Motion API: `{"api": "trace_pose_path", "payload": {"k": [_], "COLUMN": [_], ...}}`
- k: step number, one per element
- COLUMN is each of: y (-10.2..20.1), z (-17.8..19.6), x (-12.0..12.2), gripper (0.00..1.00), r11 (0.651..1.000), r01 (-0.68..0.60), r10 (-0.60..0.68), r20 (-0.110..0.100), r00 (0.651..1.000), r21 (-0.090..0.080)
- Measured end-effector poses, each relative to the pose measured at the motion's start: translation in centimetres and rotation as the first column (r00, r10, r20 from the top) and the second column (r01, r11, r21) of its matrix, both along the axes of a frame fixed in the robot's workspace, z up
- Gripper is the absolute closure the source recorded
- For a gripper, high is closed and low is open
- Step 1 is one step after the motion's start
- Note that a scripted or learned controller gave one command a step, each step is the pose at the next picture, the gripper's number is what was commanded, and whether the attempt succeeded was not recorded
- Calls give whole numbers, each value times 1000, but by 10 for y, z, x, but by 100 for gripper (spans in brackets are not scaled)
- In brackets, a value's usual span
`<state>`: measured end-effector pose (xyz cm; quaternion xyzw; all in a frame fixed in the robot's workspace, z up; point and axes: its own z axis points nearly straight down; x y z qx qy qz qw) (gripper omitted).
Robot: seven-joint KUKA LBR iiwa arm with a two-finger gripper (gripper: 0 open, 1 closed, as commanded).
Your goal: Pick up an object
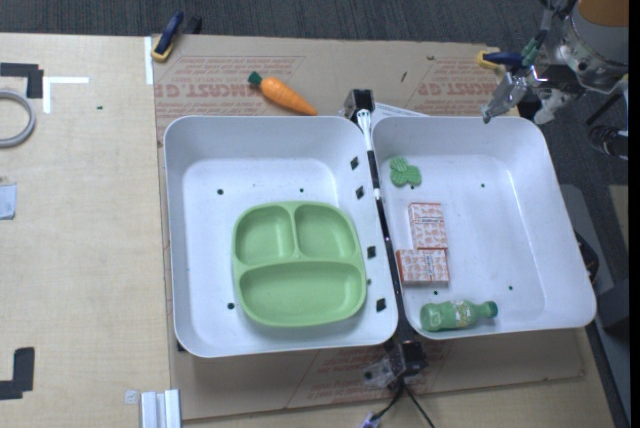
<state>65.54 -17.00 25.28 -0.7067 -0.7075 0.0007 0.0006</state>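
Note:
The right bin [520, 216] holds a small green leaf-shaped toy [404, 173], two red-and-white boxes [426, 224] [422, 266] and a green bottle [457, 315] lying on its side near the front wall. My gripper [522, 104] hangs above the right bin's far right corner, away from all of these. Its fingers [498, 106] stand open with nothing between them.
A green divided plate [298, 263] lies in the left bin [200, 216]. An orange toy carrot [283, 93] rests on the cardboard behind the left bin. A blue clamp [167, 36] and a yellow-blue clamp [500, 59] sit at the cardboard's far edge.

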Motion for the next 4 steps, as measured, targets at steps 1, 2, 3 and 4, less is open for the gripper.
{"api": "trace_pose_path", "payload": {"k": [1,2,3,4], "y": [100,144,57,69], "z": [-61,-61,-137,-157], "x": [-85,-121,-144,-78], "gripper": [0,0,0,0], "r11": [999,965,829,920], "r01": [42,-261,-559,-391], "r10": [-42,261,559,391], "r20": [0,1,1,6], "r00": [999,965,829,920], "r21": [0,1,1,-1]}}
